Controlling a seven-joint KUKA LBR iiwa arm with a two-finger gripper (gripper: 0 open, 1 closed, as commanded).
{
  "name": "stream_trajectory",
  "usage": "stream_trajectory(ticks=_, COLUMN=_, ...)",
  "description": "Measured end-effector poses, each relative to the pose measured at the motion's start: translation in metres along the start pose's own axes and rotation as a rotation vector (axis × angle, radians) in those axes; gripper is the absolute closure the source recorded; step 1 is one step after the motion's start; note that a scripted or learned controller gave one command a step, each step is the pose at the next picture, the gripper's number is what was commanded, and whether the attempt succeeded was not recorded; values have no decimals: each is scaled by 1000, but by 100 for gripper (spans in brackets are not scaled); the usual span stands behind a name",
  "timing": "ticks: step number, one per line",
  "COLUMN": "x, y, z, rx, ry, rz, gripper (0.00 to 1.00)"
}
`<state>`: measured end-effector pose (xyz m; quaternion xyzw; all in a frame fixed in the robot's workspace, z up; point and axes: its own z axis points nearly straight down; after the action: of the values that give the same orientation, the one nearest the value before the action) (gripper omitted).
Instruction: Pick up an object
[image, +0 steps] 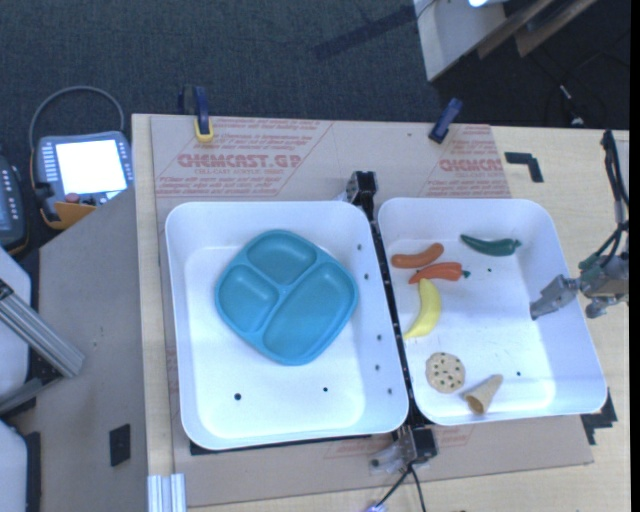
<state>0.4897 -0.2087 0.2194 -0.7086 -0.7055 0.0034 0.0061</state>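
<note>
On the left of the frame sits the left bin (205, 395). It is white, shallow and smooth, with round corners. In it lies a blue plate (287, 296). The plate looks like hard plastic and has three dips in it. It lies flat and a bit turned, near the middle of the bin, well apart from the toy food.

The right bin (510, 330) touches the left one along its side. All the small things are here, so this is where a pick can be made. They look like toy food, smooth and shiny.

Near the upper left of this bin lie a sausage (417, 257), orange and round at its ends, and just under it a thin red chili (441, 271). Below them is a yellow banana (428, 308), bent like a smile on its side. Lower down is a flat round cookie (444, 371) with dark dots, and beside it a tan cone (483, 393) lying on its side. At the top is a dark green pepper (490, 243), long and pointed.

At the right edge the claw (572, 295) hangs over the right side of this bin, apart from every toy. It holds nothing. The view does not tell if it is apart or together. The cone and the pepper look nearest to it.
</note>
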Motion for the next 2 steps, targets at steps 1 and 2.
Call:
stream_trajectory(ticks=1, x=1, y=3, z=-7, rx=-13, ry=-4, rz=-4, gripper=0)
stream_trajectory(ticks=2, x=3, y=7, z=37, rx=-8, ry=-1, rz=-4, gripper=0)
